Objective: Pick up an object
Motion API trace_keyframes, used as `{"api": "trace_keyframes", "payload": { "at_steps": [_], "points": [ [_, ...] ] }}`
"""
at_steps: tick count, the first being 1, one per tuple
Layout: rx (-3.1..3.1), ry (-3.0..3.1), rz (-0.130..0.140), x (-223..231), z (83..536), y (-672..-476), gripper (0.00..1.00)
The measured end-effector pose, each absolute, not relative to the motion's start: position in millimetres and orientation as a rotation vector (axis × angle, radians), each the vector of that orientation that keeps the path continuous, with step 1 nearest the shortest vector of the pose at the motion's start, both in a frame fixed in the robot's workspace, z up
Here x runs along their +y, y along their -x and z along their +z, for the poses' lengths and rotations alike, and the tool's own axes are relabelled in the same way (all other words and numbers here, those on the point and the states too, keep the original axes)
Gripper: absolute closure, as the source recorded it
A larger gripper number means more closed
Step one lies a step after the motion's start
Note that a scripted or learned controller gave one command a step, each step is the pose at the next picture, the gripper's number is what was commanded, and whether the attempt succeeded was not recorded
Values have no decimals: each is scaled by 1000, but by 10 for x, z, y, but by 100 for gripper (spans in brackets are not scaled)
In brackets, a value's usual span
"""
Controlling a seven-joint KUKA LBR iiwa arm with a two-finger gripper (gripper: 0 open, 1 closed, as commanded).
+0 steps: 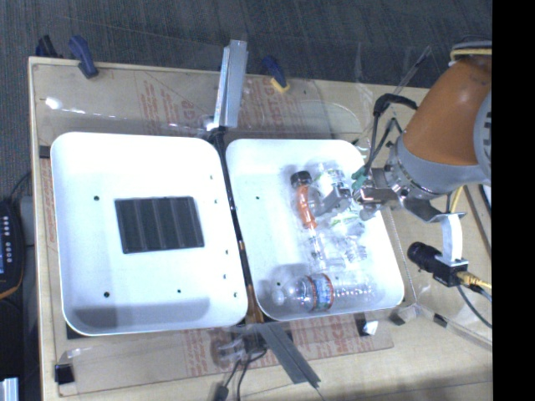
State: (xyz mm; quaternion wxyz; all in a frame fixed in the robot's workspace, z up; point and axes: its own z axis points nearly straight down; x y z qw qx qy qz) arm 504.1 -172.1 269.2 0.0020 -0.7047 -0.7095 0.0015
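The arm (pixel 443 124) reached in from the right over the right-hand bin (pixel 251 224), with the gripper (pixel 347 197) low among a heap of clear plastic items near the bin's middle. The heap was hard to read: transparent bottles overlapped and glare washed out their edges. What could be made out was a clear bottle with a blue label (pixel 313 292) lying on its side along the bin's near wall, an orange-tinted piece (pixel 306 207) just left of the gripper, and a dark cap (pixel 298 177) above that. The gripper's state could not be judged; it merged with the clear plastic around it, and nothing was plainly seen held. The left-hand bin (pixel 84 174) carried a dark ribbed rectangular block (pixel 159 224) lying flat near its centre, well apart from the arm. Judged progress: the approach was made and the gripper stood at the pile, possibly touching it, but no object appeared raised off the bin floor. A secure grasp and the lift were judged left to do
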Motion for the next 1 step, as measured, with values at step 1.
{"api": "trace_keyframes", "payload": {
  "at_steps": [1],
  "points": [
    [-2386,2035,4,-1909,1905,-5424,0]
  ]
}}
